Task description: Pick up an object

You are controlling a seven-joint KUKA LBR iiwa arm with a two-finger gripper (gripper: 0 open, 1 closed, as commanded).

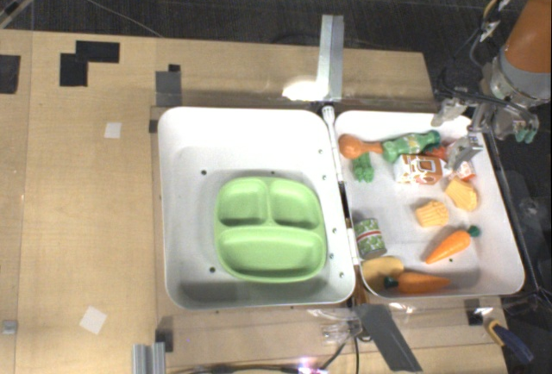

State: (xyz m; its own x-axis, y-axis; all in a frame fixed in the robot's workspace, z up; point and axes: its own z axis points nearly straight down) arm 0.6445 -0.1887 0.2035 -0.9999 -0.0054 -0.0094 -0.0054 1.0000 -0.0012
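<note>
The right bin (509, 273) holds several toy foods. Along its far side lie an orange drumstick (350, 145), a green bottle (411, 143), a green broccoli piece (363, 167) and a red and white carton (420, 168). An orange wedge (461, 194), a yellow waffle (432, 213) and a carrot (448, 246) lie further forward. A green can (371, 236) and a second carrot (421, 283) sit by the near left corner. My gripper (459, 131) hangs over the bin's far right corner, just right of the bottle and carton, open with nothing between its fingers.
A green divided plate (272, 227) lies in the left bin (181, 191). A metal post (331, 58) stands behind the wall where the two bins meet. The arm's grey wrist with its orange band (526, 45) reaches in from the upper right.
</note>
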